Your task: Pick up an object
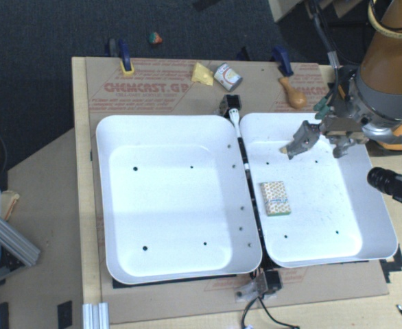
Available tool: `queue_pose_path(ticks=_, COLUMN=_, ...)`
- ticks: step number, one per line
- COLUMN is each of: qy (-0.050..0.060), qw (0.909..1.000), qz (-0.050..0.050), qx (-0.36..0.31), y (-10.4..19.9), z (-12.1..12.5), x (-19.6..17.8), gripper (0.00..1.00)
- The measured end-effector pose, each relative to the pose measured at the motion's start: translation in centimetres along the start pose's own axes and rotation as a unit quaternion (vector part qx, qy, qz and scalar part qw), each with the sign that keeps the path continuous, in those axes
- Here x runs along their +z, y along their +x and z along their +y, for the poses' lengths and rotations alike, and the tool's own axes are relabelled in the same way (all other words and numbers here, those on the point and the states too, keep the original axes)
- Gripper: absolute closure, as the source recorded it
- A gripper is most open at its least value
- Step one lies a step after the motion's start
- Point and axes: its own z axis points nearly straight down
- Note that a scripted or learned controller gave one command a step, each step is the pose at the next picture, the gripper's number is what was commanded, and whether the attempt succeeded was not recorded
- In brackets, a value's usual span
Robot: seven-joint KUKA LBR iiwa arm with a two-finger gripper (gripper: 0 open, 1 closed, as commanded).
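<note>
The claw (317, 141) hovers with fingers spread wide and nothing between them over the right bin (365, 235), up and right of a small patterned box (275, 198)

Even, fairly bright light falls from overhead. The two white bins are the brightest areas: the left bin (173, 197) shows a soft gradient, paler across its lower half, with faint shading under its far rim, while the right bin (317, 204) is nearly washed out toward its near right corner. Shadows are weak and soft-edged. The dark carpet (64, 19) beyond the counter's far edge reads dim and grainy. Overall sharpness is modest; the arm (386, 60) looks slightly soft.
</note>
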Motion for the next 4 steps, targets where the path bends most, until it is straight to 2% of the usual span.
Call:
queue_pose_path(ticks=1, qy=-0.017, qw=0.9999, qz=-0.003, qx=0.003, y=-1.4, z=-0.4, x=-13.0, gripper=0.00)
queue_pose_path(ticks=2, qy=-0.011, qw=0.9999, qz=-0.002, qx=0.003, y=-1.3, z=-0.4, x=-13.3, gripper=1.00)
queue_pose_path(ticks=3, qy=-0.008, qw=0.9999, qz=-0.003, qx=0.010, y=-12.8, z=-4.4, x=-12.8, gripper=1.00)
queue_pose_path(ticks=4, qy=-0.012, qw=0.9999, qz=-0.002, qx=0.001, y=-8.2, z=-4.7, x=-15.0, gripper=1.00)
